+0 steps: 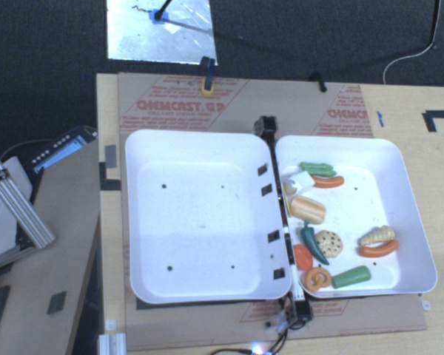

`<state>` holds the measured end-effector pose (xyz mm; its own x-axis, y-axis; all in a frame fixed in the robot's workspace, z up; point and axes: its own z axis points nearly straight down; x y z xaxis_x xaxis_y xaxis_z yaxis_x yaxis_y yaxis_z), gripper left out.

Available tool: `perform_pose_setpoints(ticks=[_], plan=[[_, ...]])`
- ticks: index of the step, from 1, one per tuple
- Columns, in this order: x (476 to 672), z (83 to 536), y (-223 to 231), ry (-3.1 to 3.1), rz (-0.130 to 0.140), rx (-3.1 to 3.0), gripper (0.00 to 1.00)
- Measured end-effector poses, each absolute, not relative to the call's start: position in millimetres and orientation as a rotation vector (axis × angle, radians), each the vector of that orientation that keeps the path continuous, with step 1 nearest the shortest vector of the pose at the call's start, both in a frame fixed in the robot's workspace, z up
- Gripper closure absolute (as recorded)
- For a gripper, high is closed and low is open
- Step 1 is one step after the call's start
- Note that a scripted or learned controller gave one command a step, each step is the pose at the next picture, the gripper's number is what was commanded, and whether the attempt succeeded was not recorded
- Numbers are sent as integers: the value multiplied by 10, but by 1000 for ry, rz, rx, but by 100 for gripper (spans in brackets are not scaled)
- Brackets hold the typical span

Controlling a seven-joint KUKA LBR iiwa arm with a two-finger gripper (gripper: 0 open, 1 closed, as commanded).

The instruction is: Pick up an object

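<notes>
The right bin (399, 191) holds several toy foods. Near its back sit a green pod (317, 169) and an orange sausage (327, 182). A tan bread roll (307, 209) lies against the left wall. Toward the front lie a dark green pepper (311, 243), a round cookie (328, 242), a red piece (303, 257), a pretzel (317, 278) and a green cucumber (351, 276). A croissant (377, 236) rests on an orange hotdog (378, 249) at the right.
The left bin (200, 213) stands beside the right one, joined by black clips along the shared wall (277, 213). Both rest on a cardboard sheet (229, 98). An aluminium frame (15, 205) and a small device (59, 148) stand at the left.
</notes>
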<state>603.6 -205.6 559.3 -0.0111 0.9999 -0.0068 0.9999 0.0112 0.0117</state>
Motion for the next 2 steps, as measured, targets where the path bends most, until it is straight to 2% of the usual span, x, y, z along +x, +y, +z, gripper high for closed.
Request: perform_pose_setpoints(ticks=[1, 2], plan=[[6036, 5588, -2055, 2225, 5, 2200, 0], [6039, 5710, -2051, 2226, 7, 2192, 100]])
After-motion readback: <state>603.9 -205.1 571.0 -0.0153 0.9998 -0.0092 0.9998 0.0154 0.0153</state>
